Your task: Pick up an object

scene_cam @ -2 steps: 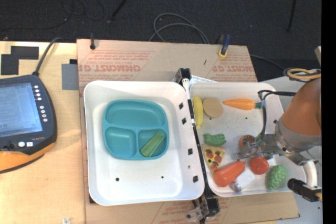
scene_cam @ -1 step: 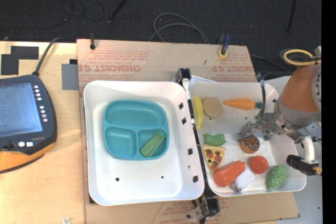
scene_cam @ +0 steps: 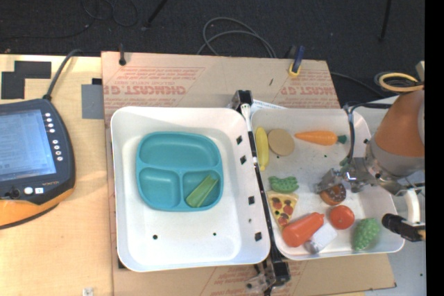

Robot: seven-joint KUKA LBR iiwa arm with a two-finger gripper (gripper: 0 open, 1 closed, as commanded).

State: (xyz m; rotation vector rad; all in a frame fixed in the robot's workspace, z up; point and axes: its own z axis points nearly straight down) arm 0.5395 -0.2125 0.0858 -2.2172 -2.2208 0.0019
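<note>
The right bin (scene_cam: 305, 164) holds several toy foods: a yellow banana (scene_cam: 261, 147), a round tan cookie (scene_cam: 281, 142), an orange carrot (scene_cam: 318, 138), a green leafy piece (scene_cam: 283, 184), a pizza slice (scene_cam: 283, 206), a long red piece (scene_cam: 303, 229), a red tomato (scene_cam: 340, 217) and a green broccoli (scene_cam: 365, 233). My gripper (scene_cam: 335, 182) reaches in from the right and is low over a small brown-red object (scene_cam: 333, 195) just above the tomato. The gripper's body hides much of that object.
The left bin (scene_cam: 125, 149) holds a teal divided plate (scene_cam: 166, 166) with a green slice (scene_cam: 202, 190) in its lower right compartment. A small white piece (scene_cam: 321, 240) lies by the long red piece. A tablet (scene_cam: 28, 149) sits on the bench at far left.
</note>
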